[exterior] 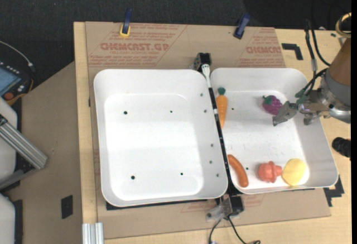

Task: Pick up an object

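Grey gripper (291,113): beside purple grapes (272,104); grip unclear, fingers blurred.
Arm (340,84): cut off at right edge.

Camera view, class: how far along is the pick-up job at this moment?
Done: nothing lifted; the carrot, purple grapes, sausage, red toy and lemon all lie in the right bin. In hand: the pincer sits beside the grapes, holding nothing. Left: grasping and raising one object.
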Robot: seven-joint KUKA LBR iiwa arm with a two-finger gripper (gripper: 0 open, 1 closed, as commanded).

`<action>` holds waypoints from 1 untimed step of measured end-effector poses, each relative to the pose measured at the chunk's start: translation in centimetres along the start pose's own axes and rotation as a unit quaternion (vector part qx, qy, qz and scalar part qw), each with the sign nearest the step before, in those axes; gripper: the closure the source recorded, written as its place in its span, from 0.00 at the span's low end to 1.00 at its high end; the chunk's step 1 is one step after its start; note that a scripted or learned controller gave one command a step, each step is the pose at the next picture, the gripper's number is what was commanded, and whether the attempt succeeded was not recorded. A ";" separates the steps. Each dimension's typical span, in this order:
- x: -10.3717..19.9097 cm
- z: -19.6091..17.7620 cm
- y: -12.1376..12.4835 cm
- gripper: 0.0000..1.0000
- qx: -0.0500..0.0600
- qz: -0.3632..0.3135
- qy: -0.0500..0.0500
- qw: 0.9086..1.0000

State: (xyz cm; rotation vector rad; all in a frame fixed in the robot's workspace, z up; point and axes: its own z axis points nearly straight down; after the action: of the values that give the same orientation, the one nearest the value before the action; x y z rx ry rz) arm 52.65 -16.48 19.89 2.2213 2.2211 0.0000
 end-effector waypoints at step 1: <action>-6.3 -0.7 1.3 0.00 -0.002 0.001 -0.002 1.000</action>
State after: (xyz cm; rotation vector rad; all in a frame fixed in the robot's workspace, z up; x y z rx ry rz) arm 53.97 -22.76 20.58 2.2204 2.2137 -0.0005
